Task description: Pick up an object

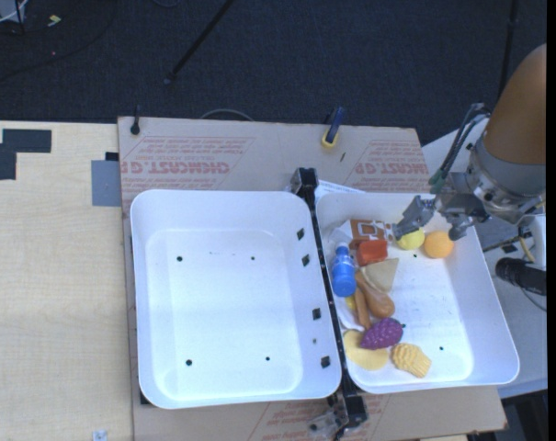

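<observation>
Two smooth, glossy white plastic bins sit on matt brown printed cardboard beside a pale wood-grain benchtop; the toy foods, including a purple grape bunch, appear plastic.

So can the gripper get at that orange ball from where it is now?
Probably yes: the gripper hangs just above the orange ball, which lies exposed, with a small yellow piece close on one side.

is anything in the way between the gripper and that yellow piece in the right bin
Nothing visible stands between them. The gripper hangs right over the small yellow piece, with the orange ball beside it to the right and the red block to its left, both close enough to crowd the jaws.
</observation>
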